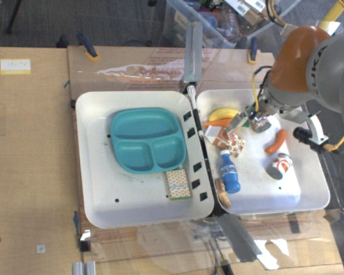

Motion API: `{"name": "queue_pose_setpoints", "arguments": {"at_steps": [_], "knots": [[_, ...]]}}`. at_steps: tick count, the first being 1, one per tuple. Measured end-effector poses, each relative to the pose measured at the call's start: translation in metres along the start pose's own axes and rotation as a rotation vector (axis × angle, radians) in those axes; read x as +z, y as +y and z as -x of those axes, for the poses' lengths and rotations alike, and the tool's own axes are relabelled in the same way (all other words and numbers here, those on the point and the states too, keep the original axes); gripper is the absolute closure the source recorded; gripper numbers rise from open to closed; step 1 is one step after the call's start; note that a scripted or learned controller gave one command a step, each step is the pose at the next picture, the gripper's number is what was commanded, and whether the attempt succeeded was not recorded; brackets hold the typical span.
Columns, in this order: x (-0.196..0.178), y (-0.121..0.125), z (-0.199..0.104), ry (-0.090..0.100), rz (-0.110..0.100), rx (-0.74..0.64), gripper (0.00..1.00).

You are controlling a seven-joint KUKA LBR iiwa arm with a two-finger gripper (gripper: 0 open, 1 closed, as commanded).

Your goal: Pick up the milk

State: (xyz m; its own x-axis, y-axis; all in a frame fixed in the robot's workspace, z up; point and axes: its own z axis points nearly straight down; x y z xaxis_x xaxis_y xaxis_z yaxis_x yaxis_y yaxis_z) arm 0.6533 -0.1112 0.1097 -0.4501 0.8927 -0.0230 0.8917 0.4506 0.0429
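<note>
My desk (pixel 28 153) is a pale wooden surface. Two shallow white bins sit directly on it, side by side and touching along their inner walls. The left bin (pixel 92 171) lies near the middle of the desk, and the right bin (pixel 309 193) reaches toward the desk's right edge. A sheet of clear plastic (pixel 137 73) lies flat on the wood just behind the bins. A small white label (pixel 15 66) is stuck near the far left corner.
</note>
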Motion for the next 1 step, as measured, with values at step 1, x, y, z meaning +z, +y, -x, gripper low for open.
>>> {"name": "queue_pose_setpoints", "arguments": {"at_steps": [1], "knots": [[0.0166,-0.0242,-0.0079,0.023,-0.043,-0.002,0.0]]}}
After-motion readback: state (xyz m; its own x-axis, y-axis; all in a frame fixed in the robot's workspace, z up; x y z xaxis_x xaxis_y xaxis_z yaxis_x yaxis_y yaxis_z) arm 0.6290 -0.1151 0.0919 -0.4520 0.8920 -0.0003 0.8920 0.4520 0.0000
